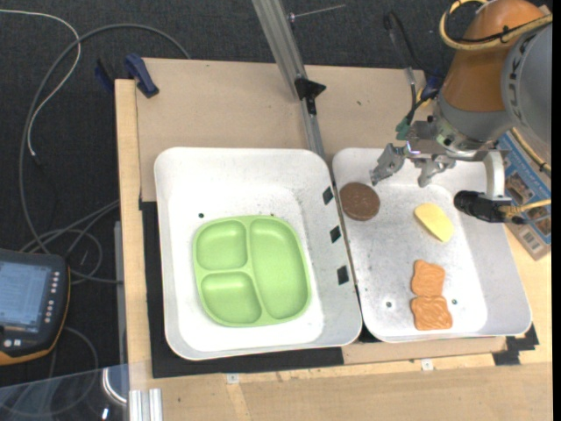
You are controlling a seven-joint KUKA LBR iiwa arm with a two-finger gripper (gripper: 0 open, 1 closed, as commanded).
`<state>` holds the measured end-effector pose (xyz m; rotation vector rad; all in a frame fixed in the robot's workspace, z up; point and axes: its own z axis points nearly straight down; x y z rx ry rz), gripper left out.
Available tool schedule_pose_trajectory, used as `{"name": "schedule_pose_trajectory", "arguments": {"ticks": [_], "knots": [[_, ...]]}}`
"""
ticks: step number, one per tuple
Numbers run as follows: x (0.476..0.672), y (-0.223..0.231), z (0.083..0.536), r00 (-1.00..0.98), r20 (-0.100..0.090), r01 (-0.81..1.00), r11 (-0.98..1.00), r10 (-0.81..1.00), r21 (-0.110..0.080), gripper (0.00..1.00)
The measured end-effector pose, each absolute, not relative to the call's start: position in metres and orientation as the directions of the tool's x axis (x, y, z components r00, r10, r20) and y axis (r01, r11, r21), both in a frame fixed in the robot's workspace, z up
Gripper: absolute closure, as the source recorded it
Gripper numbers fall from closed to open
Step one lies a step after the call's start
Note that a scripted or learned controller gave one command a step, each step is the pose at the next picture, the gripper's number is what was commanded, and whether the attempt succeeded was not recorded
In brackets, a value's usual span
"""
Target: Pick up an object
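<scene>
A green tray [252, 270] is held in the left bin [175, 178], while a brown disc [359, 201], yellow block [434, 222] and orange pieces [429, 295] lie in the right bin [504, 296], under the open, empty tool [403, 172] at upper right.

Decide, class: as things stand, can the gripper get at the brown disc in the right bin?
Probably yes. The gripper hangs open just above and right of the brown disc, which lies flat and apart from the yellow piece, though near the bin wall.

Dark carpet floor [79, 77] with loose white cables [53, 103]. Tan wooden bench [228, 103], metal rail [280, 33] slanting across it. Handheld pendant [31, 310] lying at left edge.
</scene>
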<state>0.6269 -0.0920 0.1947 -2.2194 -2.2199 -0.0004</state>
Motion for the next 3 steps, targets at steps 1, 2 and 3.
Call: {"name": "schedule_pose_trajectory", "arguments": {"ticks": [1, 2, 3], "knots": [[0.5775, -0.0879, 0.0887, 0.002, 0.003, 1.0, -0.001, 1.0, -0.01, 0.0], [0.5802, -0.0882, 0.0927, 0.001, 0.001, 1.0, -0.001, 1.0, -0.001, 0.0], [0.5803, -0.0882, 0.0927, 0.001, 0.001, 1.0, -0.001, 1.0, 0.0, 0.0]]}}
